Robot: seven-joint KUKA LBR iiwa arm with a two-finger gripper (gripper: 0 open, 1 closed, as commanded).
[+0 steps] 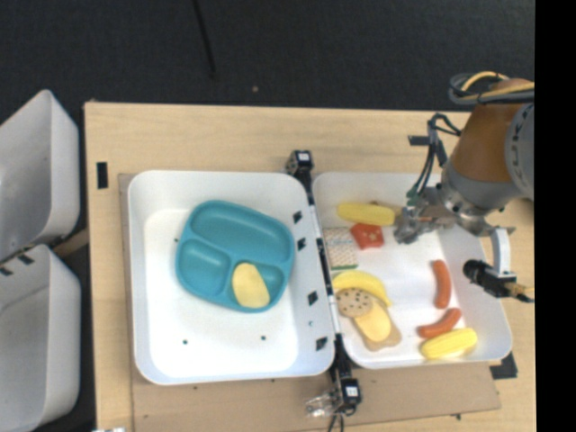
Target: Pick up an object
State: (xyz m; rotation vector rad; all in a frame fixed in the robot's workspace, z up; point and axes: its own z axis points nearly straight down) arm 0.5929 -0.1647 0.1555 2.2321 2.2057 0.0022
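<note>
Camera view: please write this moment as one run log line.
gripper: over right bin, beside red piece | grasp: none seen | blue plate: left bin

Grey arm (517,156), orange band, black cables

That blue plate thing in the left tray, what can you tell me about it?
The blue plate is a teal, plastic-looking dish with rounded corners, split by raised ridges into three compartments. It lies flat and slightly turned on the floor of the left bin, near its middle. A pale yellow oval piece sits in its lower right compartment.
</note>
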